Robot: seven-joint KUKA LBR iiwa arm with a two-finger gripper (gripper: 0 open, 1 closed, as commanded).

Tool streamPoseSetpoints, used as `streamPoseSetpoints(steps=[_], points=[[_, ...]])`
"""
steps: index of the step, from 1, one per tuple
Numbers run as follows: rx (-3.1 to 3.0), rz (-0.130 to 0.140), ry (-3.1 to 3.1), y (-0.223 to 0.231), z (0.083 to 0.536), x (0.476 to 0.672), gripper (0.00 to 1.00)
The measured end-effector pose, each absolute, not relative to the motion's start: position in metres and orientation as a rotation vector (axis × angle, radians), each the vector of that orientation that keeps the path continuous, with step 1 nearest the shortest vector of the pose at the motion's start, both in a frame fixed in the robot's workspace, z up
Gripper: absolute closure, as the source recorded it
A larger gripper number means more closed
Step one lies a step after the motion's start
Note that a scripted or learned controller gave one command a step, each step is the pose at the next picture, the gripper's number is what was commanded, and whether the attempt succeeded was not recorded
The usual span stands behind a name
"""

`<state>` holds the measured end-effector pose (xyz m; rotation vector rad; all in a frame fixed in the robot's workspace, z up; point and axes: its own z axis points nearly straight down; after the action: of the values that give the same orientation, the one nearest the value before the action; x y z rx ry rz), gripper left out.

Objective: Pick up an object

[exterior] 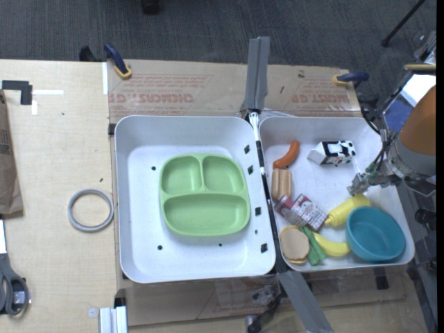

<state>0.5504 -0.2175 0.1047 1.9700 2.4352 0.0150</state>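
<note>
The right bin (pixel 313 121) holds several toy items. An orange sausage (pixel 286 155) and a black-and-white toy truck (pixel 334 152) lie at the back, with a hot dog bun (pixel 281 184) and a red-grey packet (pixel 301 211) at mid-left. A burger (pixel 295 245) and a banana (pixel 334 248) lie at the front. A yellow bottle (pixel 345 211) leans against a blue bowl (pixel 375 234). My gripper (pixel 362 184) hangs low at the bin's right side, just above the yellow bottle's upper end and behind the bowl. Nothing shows in its grasp.
A green divided plate (pixel 205 195) sits in the left bin (pixel 139 151). A divider bar (pixel 257 75) runs between the bins. On the bench to the left lie a tape ring (pixel 91 209) and scissors (pixel 12 291). Clamps (pixel 118 61) stand at the back.
</note>
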Motion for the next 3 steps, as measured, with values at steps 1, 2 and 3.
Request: streamPoseSetpoints(steps=[1,2,3], points=[[2.322,-0.002,2.116,-0.205,0.139,0.582,1.00],[2.342,-0.003,2.094,-0.189,0.102,0.633,1.00],[2.342,-0.004,2.094,-0.189,0.102,0.633,0.00]])
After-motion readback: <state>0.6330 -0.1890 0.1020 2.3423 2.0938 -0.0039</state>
